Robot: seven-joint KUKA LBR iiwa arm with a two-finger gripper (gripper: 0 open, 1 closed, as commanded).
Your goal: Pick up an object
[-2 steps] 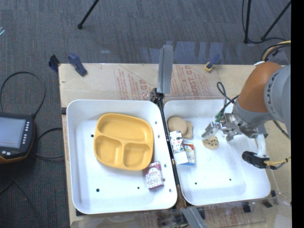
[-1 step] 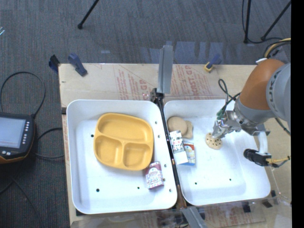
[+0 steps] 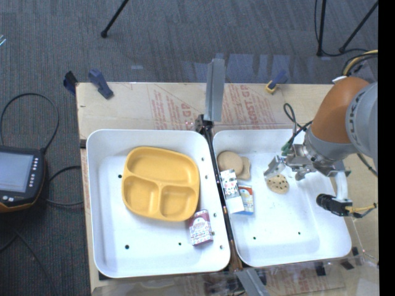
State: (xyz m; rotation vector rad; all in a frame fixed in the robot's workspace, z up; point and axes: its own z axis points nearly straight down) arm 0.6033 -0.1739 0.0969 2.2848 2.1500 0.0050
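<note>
The arm reaches in from the right, orange band bright above the wrist, and the gripper point(image 3: 285, 166) hangs low over the right bin point(image 3: 308, 242), right above the cookie point(image 3: 278, 183). That cookie, round, pale, dotted with dark chips, lies on the bin floor just under and slightly toward the near side of the gripper, so the drop that matters looks short and nearly straight down. Being round, it offers no long axis to line up with. Whether the fingers are spread or closed I cannot tell from here; the wrist hardware hides them, and nothing shows as held. Off to the left in the same bin sit a tan bread-like piece point(image 3: 232, 162) by the divider and two small cartons point(image 3: 237, 194) leaning together, well clear of the cookie. The yellow divided plate point(image 3: 162, 183) and a little maroon box point(image 3: 200, 228) lie in the left bin point(image 3: 105, 227), out of play.
</note>
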